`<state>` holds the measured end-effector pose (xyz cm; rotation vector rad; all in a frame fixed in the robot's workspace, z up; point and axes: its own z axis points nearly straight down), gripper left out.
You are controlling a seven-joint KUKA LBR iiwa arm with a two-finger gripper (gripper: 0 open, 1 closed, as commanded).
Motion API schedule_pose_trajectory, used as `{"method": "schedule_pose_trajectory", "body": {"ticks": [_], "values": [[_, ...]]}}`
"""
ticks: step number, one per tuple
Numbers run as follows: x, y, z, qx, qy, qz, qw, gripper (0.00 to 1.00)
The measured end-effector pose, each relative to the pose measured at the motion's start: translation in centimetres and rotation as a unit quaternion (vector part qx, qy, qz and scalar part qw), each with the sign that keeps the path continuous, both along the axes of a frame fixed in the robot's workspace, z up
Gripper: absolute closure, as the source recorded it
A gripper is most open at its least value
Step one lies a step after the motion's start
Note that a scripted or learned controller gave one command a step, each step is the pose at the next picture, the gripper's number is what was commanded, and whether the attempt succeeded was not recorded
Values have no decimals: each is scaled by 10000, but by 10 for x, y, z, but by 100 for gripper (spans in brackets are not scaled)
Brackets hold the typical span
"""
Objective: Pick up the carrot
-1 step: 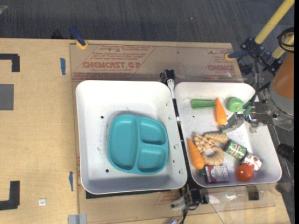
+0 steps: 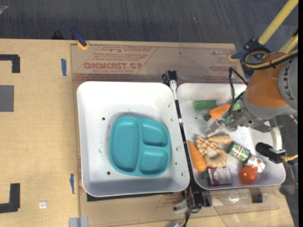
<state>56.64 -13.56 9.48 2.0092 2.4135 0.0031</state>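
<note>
So looking down at the tabletop [image 2: 38, 126] from the one fixed camera: the long orange carrot [image 2: 196, 156] is lying in the right-hand shallow white bin [image 2: 279, 174], tucked along that bin's left wall and pointing roughly toward the near edge. It's touching or at least just beside the tan woven pretzel-looking thing [image 2: 214, 148]. Nothing's lifted it, so the pick isn't done; as far as I can judge, the whole grasp is left to do.

The grey arm with the orange band [image 2: 265, 91] comes in from the right and bends down over the back half of the same bin. Its tool [image 2: 226, 118] sits low near a second, smaller orange piece [image 2: 220, 111] and a green cylinder-ish item [image 2: 205, 105]. It's too cluttered there to say whether the tool is wide or narrow, so I honestly cannot tell, and I can't see anything clearly pinched in it.

My read: the tool is near but not on the long carrot, so it would need to shift toward the bin's left wall and come down.

Other stuff in that bin: a green can [image 2: 238, 152], a red tomato [image 2: 248, 174], and a dark red packet [image 2: 219, 176]. The left white bin [image 2: 90, 141] holds a teal divided plastic plate [image 2: 139, 145].
</note>
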Motion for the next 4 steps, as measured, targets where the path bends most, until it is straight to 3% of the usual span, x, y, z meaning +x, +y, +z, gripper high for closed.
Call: {"method": "schedule_pose_trajectory", "body": {"ticks": [1,2,3,4], "values": [[84,-18,-7,36,22,-1137,9935,0],[96,-29,-7,195,210,-1417,9895,0],[94,-33,-6,275,240,-1979,9795,0],[92,-48,4,182,204,-2065,9781,100]]}}
